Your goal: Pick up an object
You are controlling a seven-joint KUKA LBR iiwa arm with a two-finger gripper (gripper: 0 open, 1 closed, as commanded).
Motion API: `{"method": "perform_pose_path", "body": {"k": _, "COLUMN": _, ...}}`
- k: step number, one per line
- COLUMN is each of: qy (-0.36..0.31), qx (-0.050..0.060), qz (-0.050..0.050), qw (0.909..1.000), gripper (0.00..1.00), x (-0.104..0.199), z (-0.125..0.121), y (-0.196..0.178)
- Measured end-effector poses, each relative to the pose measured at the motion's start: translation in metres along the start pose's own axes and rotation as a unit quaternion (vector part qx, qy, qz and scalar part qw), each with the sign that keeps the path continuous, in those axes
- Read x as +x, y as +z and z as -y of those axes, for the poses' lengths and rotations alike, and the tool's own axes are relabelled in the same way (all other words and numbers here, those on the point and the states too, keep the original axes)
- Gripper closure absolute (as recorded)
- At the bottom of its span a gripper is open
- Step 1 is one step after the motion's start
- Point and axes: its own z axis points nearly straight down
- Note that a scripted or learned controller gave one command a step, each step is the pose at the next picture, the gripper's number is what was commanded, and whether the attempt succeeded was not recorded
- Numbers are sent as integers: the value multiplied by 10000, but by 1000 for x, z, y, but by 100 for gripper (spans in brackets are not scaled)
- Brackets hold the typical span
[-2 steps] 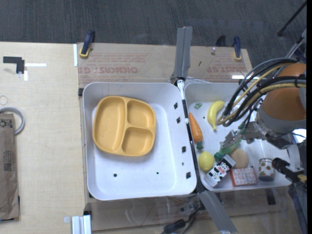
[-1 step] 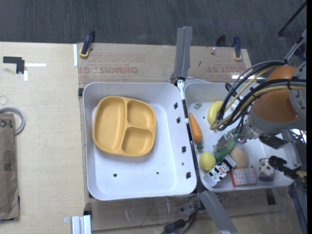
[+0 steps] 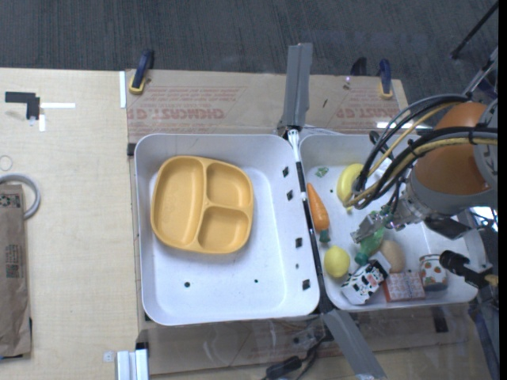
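The right bin (image 3: 463,295) holds several small items. An orange carrot (image 3: 317,206) lies along its left wall. Behind it is a yellow fruit (image 3: 348,182), and a lemon (image 3: 337,261) sits nearer the front. A black-and-white cow toy (image 3: 364,282) and a reddish box (image 3: 405,286) lie at the front edge. A beige egg-shaped piece (image 3: 391,255) and a green item (image 3: 366,252) sit mid-bin. My gripper (image 3: 371,229) hangs low over the bin's middle, just above the green item and the beige piece, partly hidden by cables.
The left bin (image 3: 230,303) holds a yellow divided plate (image 3: 202,204). A small printed cup (image 3: 432,271) stands at the right bin's front right. Black and yellow cables (image 3: 388,157) loop over the right bin. A paper bag (image 3: 12,260) lies far left.
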Motion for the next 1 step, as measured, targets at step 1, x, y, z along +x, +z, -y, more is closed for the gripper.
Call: {"method": "perform_pose_path", "body": {"k": 1, "qy": -195, "qx": 3, "qz": 1, "qw": 9998, "gripper": 100, "x": 33, "z": -89, "y": -92}}
